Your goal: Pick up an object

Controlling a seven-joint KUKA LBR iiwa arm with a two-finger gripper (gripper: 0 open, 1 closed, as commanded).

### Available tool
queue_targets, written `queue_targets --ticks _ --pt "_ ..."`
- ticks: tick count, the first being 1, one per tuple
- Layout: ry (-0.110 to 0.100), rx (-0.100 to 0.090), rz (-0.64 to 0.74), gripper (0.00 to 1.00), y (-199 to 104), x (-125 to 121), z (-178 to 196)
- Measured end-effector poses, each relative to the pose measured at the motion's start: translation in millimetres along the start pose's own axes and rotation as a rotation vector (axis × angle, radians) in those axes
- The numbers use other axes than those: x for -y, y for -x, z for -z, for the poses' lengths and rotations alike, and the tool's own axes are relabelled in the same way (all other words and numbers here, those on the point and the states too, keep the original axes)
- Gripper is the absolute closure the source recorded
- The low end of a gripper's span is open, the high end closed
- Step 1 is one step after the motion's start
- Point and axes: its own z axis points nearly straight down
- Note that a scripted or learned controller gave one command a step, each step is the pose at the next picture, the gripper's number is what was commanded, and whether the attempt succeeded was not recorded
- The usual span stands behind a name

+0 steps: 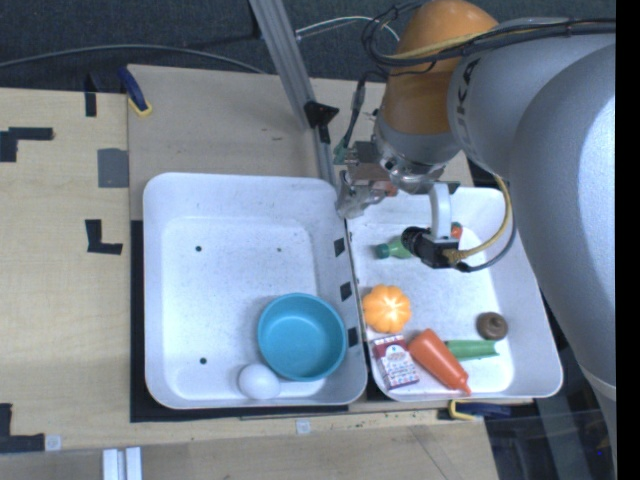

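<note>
- arm [520, 98] reaches in from the right, orange band over the top of the right bin [525, 353].
- gripper [352, 200] sits low at the far end of the divider between the two bins; can't tell if its fingers are spread or pressed together, and nothing shows between them.
- left bin [180, 268]: blue bowl [300, 336] near the front right corner, white ball [258, 380] touching its front left edge.
- right bin: orange [386, 308] by the divider, red carton [396, 361] just in front of it, carrot [440, 358] beside the carton with its green top pointing right.
- small brown disc [491, 325] near the right wall.
- a green piece [392, 251] lies by the black fitting under the wrist, too hidden to name.
</note>
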Motion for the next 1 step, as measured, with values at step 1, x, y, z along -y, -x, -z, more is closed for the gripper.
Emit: queue_targets --ticks 1 --pt "0.003 -0.001 0.002 1.0 -56.6 -14.5 10.1"
